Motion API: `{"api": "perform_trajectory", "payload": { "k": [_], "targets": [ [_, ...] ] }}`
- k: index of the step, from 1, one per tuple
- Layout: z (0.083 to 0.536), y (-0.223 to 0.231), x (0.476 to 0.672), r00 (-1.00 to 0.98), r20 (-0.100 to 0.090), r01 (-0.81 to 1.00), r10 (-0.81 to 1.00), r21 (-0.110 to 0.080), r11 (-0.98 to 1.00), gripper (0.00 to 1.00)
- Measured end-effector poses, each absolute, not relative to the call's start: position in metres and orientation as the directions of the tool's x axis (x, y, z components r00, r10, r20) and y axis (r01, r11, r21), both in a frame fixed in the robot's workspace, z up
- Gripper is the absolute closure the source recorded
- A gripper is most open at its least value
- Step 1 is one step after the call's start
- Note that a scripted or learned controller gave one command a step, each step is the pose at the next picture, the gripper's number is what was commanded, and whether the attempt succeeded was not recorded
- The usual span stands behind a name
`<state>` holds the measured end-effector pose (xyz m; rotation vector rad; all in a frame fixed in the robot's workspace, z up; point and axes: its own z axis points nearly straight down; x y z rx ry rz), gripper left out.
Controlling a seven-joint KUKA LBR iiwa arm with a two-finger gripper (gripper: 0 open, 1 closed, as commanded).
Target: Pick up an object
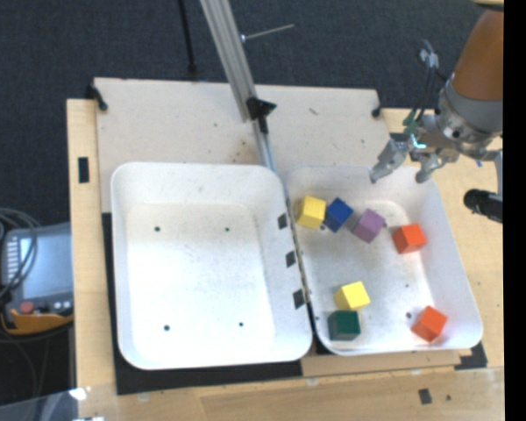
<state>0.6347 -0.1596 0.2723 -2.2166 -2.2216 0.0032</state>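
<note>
Seven blocks sit in the right bin (pixel 451 261); the purple block (pixel 367 225) lies nearest the gripper (pixel 403 170) (fingers spread, nothing between them). Descend straight, straddling it, clear of the touching blue block (pixel 338 214).

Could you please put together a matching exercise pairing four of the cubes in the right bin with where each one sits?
Things:
1. blue cube
2. green cube
3. purple cube
4. lower orange cube

Places:
A. near the bin's front right corner
B. between the blue cube and the upper orange cube
C. touching the upper yellow cube
D. just in front of the lower yellow cube

Pairs: 1-C, 2-D, 3-B, 4-A
</note>
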Motion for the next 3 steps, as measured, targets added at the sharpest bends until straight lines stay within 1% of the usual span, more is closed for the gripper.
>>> {"api": "perform_trajectory", "payload": {
  "k": [1, 2, 3],
  "targets": [
    [0.275, -0.16, 0.635, -0.004, -0.001, 1.0, 1.0, 0.001, 0.004, 0.0],
    [0.218, -0.171, 0.636, 0.002, -0.003, 1.0, 1.0, -0.004, -0.002, 0.0],
    [0.161, -0.17, 0.626, 0.001, -0.002, 1.0, 1.0, -0.005, -0.001, 0.0]
  ]
}}
